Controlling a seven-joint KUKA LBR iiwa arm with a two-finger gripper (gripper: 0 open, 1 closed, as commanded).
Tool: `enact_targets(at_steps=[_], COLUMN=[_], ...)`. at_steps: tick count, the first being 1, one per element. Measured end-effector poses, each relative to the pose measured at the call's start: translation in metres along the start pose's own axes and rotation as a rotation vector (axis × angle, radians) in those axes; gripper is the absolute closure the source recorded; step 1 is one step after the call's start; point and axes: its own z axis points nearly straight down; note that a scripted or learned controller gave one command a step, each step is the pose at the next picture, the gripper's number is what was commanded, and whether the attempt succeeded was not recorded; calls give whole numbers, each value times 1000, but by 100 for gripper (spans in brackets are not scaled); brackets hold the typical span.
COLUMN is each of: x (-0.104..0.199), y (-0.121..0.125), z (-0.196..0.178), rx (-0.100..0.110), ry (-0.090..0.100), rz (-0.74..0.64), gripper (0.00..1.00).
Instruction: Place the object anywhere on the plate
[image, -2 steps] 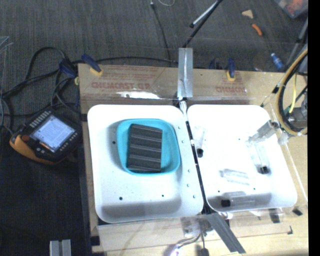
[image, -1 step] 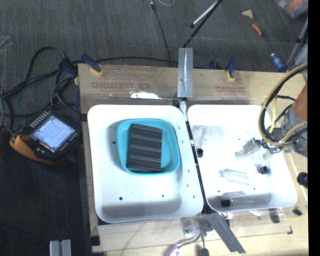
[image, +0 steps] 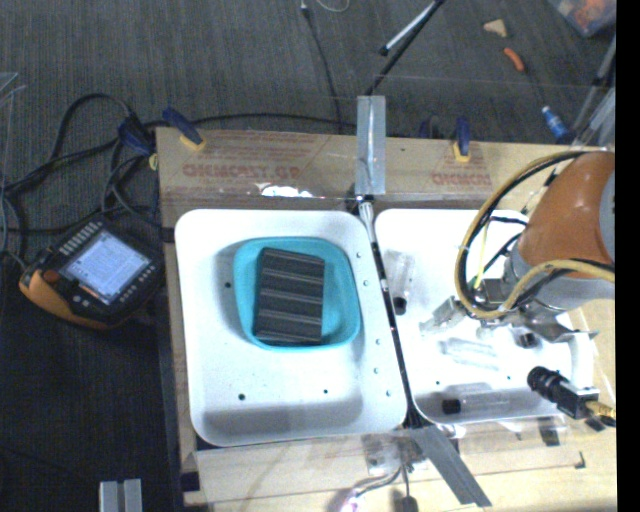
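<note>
A dark ribbed block (image: 291, 294) is lying flat on the teal plate (image: 343, 300) in the left bin (image: 210, 390). The arm (image: 565, 225) is hanging over the right bin (image: 420, 240), cables looping round it. Its gripper (image: 480, 312) is blurring into the white floor; I cannot tell how it stands. Some clear bits (image: 470, 350) beside it are hard to make out.

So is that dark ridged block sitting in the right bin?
No, the block lies on the blue plate in the left bin.
</note>
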Motion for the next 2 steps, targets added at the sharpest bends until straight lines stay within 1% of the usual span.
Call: enact_targets(at_steps=[1,2], x=[-84,-9], y=[0,0], z=[-46,33], rx=[-3,0], ry=[-3,1], rz=[-200,-102], gripper=[0,0])
